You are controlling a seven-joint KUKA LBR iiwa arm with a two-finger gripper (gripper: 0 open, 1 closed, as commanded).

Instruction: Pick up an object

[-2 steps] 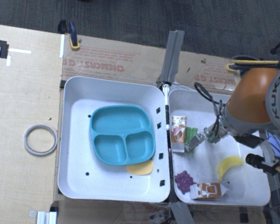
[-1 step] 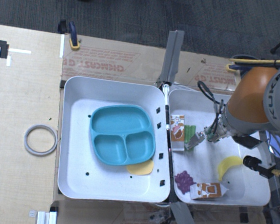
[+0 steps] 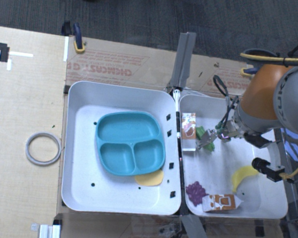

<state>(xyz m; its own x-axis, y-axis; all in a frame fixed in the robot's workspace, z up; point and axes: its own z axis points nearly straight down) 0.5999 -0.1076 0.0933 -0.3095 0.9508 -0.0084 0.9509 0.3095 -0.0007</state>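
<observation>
the arm enters from three o'clock and its gripper (image 3: 209, 139) sits low in the right bin (image 3: 267, 208), close to that bin's ten o'clock corner; a small green thing (image 3: 210, 134) lies right at the fingertips, but whether the jaws are spread, narrow or closed on it i cannot tell, since the wrist and cables crowd that spot; just at nine o'clock from the tips lies a small snack packet (image 3: 188, 128), tucked against the wall between the bins, its long axis running twelve to six; so the nearest candidates are the green thing at the tips and the packet one short step toward nine o'clock; the other pieces in this bin are farther off: a yellow banana (image 3: 242, 176) toward four o'clock of the gripper, a purple bunch of grapes (image 3: 195, 191) toward six, and a small carton (image 3: 221, 203) beside the grapes at the bin's near edge; the left bin (image 3: 75, 150) carries a blue divided plate (image 3: 130, 143) with a yellow piece (image 3: 150, 178) peeping from under its five o'clock corner; in my judgement the pick turns on the green thing, since it sits nearest the tips, and nothing looks lifted yet
</observation>
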